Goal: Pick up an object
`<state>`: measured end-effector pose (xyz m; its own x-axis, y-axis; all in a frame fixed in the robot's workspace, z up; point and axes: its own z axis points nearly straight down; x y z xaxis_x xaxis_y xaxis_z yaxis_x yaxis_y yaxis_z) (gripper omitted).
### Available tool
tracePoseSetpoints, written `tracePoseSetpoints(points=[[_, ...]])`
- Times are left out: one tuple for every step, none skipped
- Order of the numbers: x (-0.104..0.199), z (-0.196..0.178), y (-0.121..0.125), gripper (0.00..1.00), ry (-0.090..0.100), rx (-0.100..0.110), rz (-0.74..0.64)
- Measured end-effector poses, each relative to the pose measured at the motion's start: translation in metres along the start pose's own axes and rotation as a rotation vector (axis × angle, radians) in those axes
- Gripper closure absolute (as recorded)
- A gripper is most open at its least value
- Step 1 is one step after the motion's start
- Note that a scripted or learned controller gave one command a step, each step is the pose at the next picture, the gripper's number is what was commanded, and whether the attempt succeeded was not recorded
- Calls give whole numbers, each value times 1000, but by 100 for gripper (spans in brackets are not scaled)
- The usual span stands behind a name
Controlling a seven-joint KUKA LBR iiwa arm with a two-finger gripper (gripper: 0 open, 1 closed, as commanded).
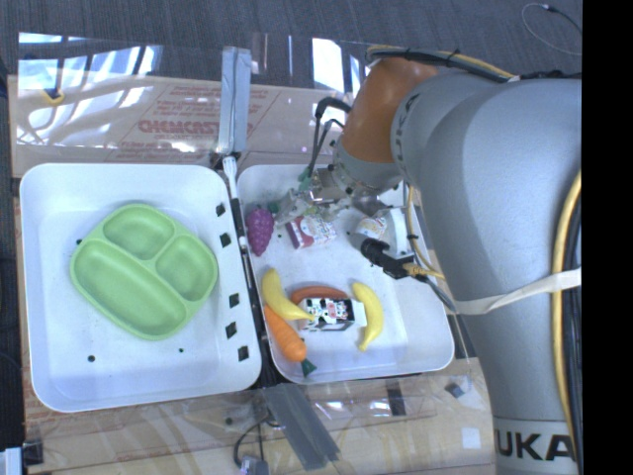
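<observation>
Two shallow white bins sit side by side: the left bin holds one light green plastic divided plate, and the right bin holds two yellow toy bananas, one orange toy carrot, one purple grape bunch, one red-and-white packet and one black-and-white patterned block. The grey arm with an orange band covers the right bin's far right side, its gripper low over the far end beside the grapes and packet. Whether it is parted, closed or clamped on anything cannot be told.
</observation>
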<state>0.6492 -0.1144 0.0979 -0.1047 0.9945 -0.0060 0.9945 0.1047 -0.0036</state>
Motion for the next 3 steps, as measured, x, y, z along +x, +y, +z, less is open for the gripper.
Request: tracePoseSetpoints(points=[[2,-8,1,100,1,0,-7],[2,-7,1,0,1,1,-7],[2,-15,1,100,2,4,-11]])
